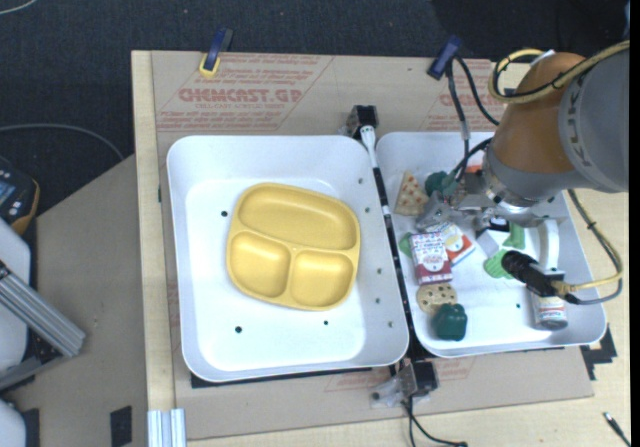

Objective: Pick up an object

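Camera view gives us, from the left, a yellow tray (293, 257) in the left bin (190, 235); in the right bin (500, 337), a pizza slice (409, 193), carton (431, 254), cookie (436, 294) and green pepper (450, 321). Above the carton hangs the gripper (445, 210); we cannot tell its fingers' state.

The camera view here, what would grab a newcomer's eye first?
Probably the big yellow divided plate, lying alone in the left white bin. Next, the grey arm with its orange band, reaching in from the right over the right white bin. Its claw hangs above a huddle of small toy foods, among them a green pepper and a red-and-white packet.
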`<action>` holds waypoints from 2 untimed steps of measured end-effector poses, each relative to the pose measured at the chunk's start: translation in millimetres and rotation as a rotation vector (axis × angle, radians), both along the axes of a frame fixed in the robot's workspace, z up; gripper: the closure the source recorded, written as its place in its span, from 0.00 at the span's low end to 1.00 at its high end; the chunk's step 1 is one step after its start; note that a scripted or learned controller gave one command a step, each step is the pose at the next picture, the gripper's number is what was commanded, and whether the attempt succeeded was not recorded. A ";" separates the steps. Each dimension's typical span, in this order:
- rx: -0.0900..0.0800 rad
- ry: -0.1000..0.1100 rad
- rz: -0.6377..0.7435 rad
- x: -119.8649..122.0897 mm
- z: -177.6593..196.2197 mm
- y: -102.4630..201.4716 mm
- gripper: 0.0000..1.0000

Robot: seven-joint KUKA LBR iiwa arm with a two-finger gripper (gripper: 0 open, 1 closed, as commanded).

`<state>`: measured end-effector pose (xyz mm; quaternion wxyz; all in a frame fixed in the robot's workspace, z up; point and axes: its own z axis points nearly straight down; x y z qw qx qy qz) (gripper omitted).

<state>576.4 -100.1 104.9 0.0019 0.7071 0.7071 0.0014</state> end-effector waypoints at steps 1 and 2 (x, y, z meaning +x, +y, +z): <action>0.002 0.008 -0.001 -0.1 -20.9 0.5 0.00; 0.001 0.005 -0.002 0.5 -9.6 0.2 1.00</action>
